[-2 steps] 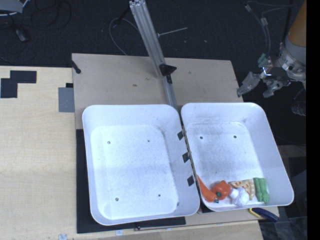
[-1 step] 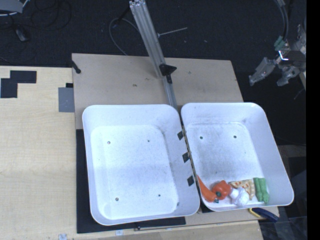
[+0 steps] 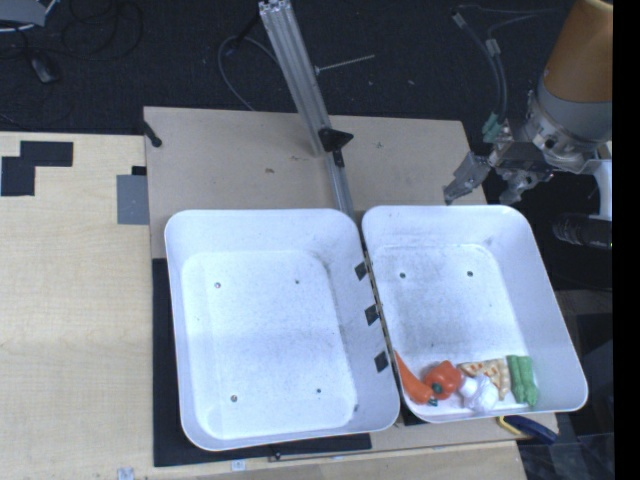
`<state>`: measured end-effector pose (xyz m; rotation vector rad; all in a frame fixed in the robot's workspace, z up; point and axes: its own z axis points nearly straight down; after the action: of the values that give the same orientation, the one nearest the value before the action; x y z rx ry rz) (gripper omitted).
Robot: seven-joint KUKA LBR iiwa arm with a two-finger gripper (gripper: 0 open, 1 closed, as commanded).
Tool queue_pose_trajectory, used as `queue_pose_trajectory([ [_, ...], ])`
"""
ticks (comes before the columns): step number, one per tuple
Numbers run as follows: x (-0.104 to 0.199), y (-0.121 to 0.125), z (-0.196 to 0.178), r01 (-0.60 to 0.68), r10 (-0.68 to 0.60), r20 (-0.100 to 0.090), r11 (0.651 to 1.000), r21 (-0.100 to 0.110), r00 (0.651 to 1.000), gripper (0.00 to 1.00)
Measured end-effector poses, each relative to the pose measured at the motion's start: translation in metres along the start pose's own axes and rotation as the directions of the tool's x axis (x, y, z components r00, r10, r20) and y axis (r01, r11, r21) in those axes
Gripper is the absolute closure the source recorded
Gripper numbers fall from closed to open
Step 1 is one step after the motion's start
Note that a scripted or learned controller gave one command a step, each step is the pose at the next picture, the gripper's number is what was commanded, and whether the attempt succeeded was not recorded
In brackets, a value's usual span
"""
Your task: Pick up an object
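Presently, camera view:

- Arm: we log the grey wrist with its orange band [image 3: 592, 43] at the far right, entering from the right edge and standing above the bench beyond the far rim of the right bin.
- Gripper [image 3: 487, 178]: it hangs just past the far edge of the right bin [image 3: 440, 268]. We see dark fingers [image 3: 462, 183] spread somewhat apart and pointing down and to the left; nothing lies between them, so we record it as parted and carrying nothing.
- Left bin [image 3: 260, 328]: a shallow white tray, its floor speckled and bare where we look.
- Right bin, near edge: we count a small cluster pressed against the near wall. From left to right: an orange-red piece [image 3: 412, 380] with a tapering tail, a rounder red piece [image 3: 445, 376], a pale white lump [image 3: 478, 394], a tan patterned piece [image 3: 484, 372], and a green block [image 3: 522, 380] standing with its long axis running near to far.
- Governing relation: we judge that the objects lie well apart from the fingers, toward the near side and slightly right. The gripper must travel across the whole bin floor and descend. The cluster's closeness to the wall and to one another could crowd a grasp.
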<state>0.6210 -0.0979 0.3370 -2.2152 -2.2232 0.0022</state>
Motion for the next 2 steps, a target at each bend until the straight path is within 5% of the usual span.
queue_pose_trajectory([
  [1,-0.069,-0.038,-0.049,-0.009,0.009,0.003,1.000,-0.007,1.000,0.00],
  [2,0.016,-0.017,0.048,0.002,-0.002,-0.001,1.000,0.004,1.000,0.00],
])
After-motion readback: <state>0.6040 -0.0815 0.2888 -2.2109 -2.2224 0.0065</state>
